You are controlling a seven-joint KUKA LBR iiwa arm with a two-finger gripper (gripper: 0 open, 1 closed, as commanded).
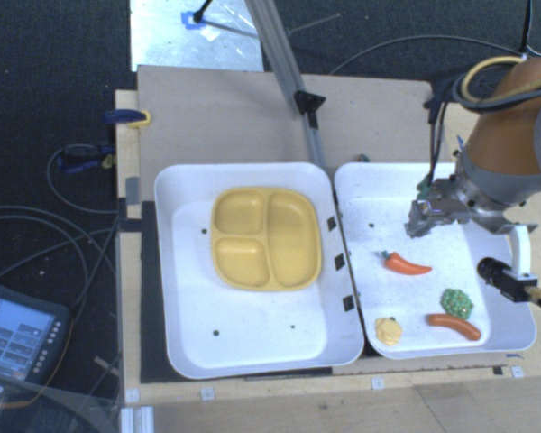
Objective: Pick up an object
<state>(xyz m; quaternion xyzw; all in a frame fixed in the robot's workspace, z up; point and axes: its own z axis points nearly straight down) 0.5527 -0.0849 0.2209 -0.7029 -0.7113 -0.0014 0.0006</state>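
Approach step: grey two-finger gripper (421,222), grip state unreadable, hangs over the right white bin (361,188) holding nothing visible, the small orange plastic carrot (406,263) just below it, so next it likely needs to descend and centre on it.

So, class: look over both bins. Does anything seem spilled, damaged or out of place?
Nothing stands out. The yellow divided plate sits flat in the left bin. The carrot, broccoli, sausage and yellow piece lie apart in the right bin.
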